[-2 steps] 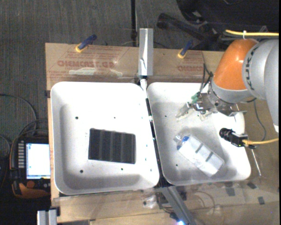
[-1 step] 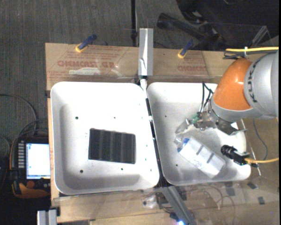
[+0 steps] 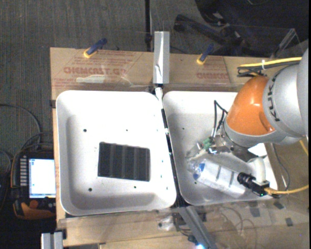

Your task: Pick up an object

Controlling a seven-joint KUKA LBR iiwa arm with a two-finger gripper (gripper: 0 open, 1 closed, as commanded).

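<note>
Clear bottle (image 3: 217,174) just beside claw (image 3: 211,145)

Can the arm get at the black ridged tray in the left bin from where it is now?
Probably yes. The black ridged tray lies flat and alone in the left bin, open from above. The arm hangs over the right bin, so it must cross the divider first.

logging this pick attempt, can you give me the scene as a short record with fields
left bin: holds a dark ridged rectangular object, lying flat near the middle
right bin: holds a clear plastic bottle on its side, near the front
arm: reaches in from the right, over the right bin
gripper: low in the right bin, at the bottle's upper edge
grasp: cannot tell; nothing visibly between the fingers
bench: brown board behind the bins, two clamps at its far edge
</note>
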